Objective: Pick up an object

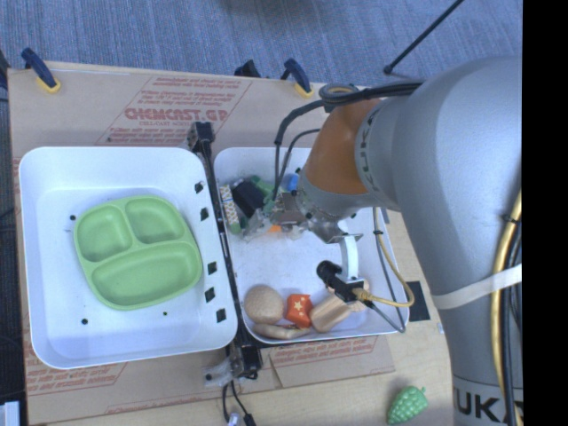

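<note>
Camera view: cardboard-covered bench (160, 105) on blue carpet (133, 16).

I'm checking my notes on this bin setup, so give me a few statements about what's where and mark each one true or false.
1. The green divided plate lies in the left bin. True.
2. The arm reaches over the left bin. False: it is over the right bin.
3. A small red object lies at the right bin's near edge. True.
4. The green grape-like toy sits inside the right bin. False: it lies outside the bins, on the bench.
5. The plate holds food items. False: its compartments hold nothing.
</note>
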Available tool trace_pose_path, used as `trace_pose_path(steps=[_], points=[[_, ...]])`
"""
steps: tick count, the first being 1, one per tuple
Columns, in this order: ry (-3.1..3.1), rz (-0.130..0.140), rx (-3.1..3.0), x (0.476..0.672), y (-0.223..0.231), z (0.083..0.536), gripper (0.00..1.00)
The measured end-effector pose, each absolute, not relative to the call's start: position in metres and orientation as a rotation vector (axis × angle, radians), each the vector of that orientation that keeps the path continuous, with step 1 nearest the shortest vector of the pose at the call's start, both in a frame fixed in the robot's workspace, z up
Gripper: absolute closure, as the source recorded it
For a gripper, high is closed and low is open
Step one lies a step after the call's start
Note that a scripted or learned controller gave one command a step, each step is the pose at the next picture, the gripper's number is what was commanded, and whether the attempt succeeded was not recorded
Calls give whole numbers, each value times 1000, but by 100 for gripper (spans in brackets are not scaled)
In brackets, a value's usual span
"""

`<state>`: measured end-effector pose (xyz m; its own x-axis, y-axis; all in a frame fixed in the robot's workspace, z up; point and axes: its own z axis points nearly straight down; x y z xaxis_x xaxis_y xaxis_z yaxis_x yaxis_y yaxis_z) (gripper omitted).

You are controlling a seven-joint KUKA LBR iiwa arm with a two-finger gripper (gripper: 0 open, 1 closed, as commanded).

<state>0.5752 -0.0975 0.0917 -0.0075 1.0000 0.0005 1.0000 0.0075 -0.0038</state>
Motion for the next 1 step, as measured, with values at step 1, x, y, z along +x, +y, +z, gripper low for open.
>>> trace_pose_path(steps=[1], points=[[-2225, 3, -2213, 617, -96, 92, 0]])
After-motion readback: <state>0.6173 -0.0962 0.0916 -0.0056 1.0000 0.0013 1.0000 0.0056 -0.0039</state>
